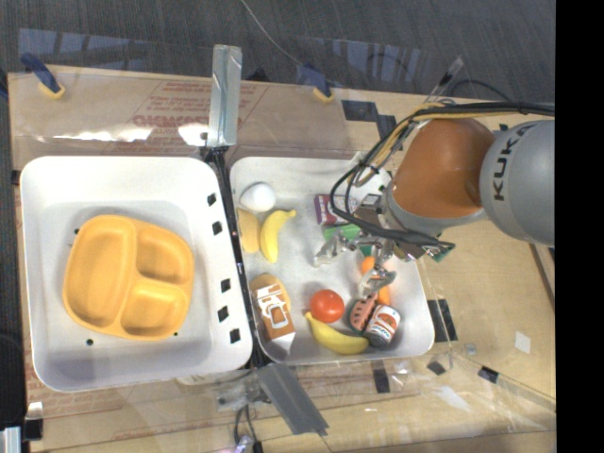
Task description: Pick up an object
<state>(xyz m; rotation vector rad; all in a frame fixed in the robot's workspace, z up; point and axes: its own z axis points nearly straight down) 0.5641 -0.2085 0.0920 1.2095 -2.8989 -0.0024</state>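
While the small orange carrot-like piece point(367, 264) lies on the floor of the right white bin point(283, 173), the metal two-finger gripper point(377, 274) hangs directly over it, and whether it grips anything cannot be told. Just below sit a round red tomato point(327, 305), a yellow banana point(337, 338) and a red-labelled can point(380, 325). The left white bin point(38, 187) holds a yellow divided tray point(127, 276).

- Light wooden bench point(491, 281) lying under clear plastic sheeting, dark tape marks showing.
- Two shallow white plastic bins sitting on it side by side: left bin point(42, 281), right bin point(302, 170).
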